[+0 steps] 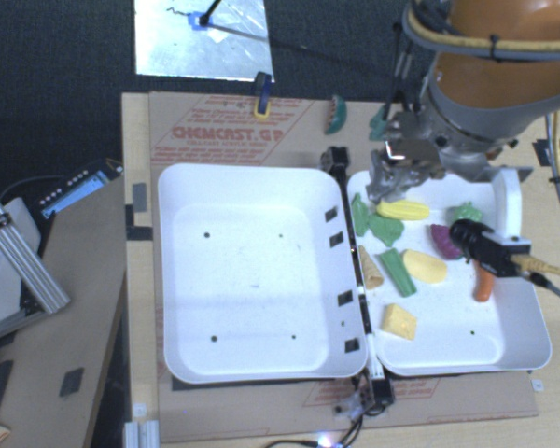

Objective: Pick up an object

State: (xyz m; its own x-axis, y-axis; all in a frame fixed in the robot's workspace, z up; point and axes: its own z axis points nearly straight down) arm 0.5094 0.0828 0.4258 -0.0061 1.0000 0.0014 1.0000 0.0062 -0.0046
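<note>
White plastic forms both bins; the right bin holds a yellow corn cob, cheese wedge and carrot (among other toys). The gripper hangs over the corn, its grip impossible to tell.

Two bins side by side on a bench, objects gathered in the right one.

The left bin sits beside the right bin, touching along a shared edge. The gripper hangs over the right bin's back left corner, just beside the corn cob; a cheese wedge lies nearer the front.
</note>
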